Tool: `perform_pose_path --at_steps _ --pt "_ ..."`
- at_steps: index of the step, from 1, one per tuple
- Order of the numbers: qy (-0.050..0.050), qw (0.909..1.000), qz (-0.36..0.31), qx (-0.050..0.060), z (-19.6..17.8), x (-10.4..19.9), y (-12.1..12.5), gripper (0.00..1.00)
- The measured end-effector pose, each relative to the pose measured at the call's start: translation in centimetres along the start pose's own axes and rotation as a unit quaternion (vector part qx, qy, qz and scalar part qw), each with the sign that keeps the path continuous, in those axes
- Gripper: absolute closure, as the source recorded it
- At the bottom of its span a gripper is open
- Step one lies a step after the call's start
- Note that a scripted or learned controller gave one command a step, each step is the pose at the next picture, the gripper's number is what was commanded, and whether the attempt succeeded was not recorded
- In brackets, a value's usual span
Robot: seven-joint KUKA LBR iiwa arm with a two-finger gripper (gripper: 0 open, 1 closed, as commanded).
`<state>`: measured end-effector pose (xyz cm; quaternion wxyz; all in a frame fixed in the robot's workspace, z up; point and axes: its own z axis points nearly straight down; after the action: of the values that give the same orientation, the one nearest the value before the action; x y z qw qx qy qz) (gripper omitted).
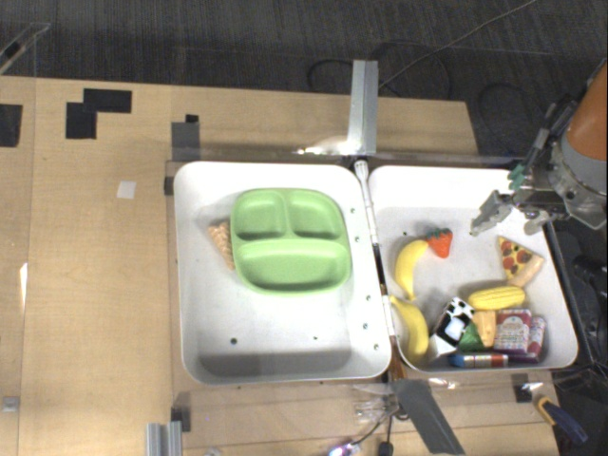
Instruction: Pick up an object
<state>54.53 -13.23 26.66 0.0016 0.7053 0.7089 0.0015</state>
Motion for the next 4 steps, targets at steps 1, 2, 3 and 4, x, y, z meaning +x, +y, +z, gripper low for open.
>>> perform_pose_path --at_steps 1,2,3,4 --pt "0.0 0.9965 0.083 0.001 13.9 2.6 -0.9 0.0" --pt "0.0 0.9933 0.115 -0.005 17.6 4.4 4.9 0.0" --pt "0.002 0.9934 0.114 -0.008 16.4 4.6 5.2 1.0" --pt "0.001 0.9902 0.14 -0.003 17.7 3.8 7.1 1.0"
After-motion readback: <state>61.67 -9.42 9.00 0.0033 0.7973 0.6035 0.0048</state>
